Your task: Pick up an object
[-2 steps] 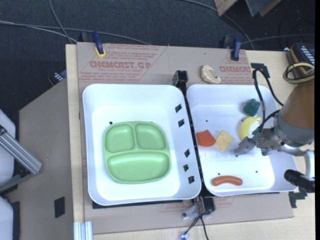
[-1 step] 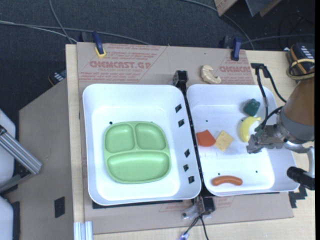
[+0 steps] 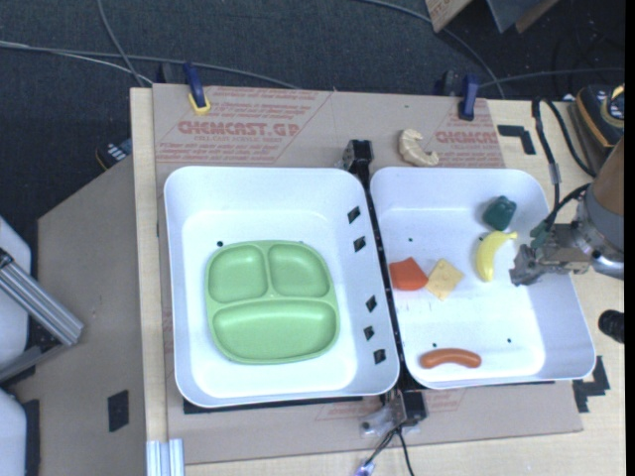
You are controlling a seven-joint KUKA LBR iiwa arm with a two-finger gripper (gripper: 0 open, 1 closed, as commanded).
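The gripper (image 3: 523,269) hovers at the right bin's (image 3: 556,335) right side; whether it is spread I cannot tell. The banana (image 3: 488,253) lies just beside the gripper, leftward, its long axis almost upright in the view.

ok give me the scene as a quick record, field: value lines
left bin: green tray
right bin: banana, green toy, orange block, cheese, sausage
outside bins: beige piece on board behind right bin
hand: at right bin's right side, just right of banana
held: nothing visibly
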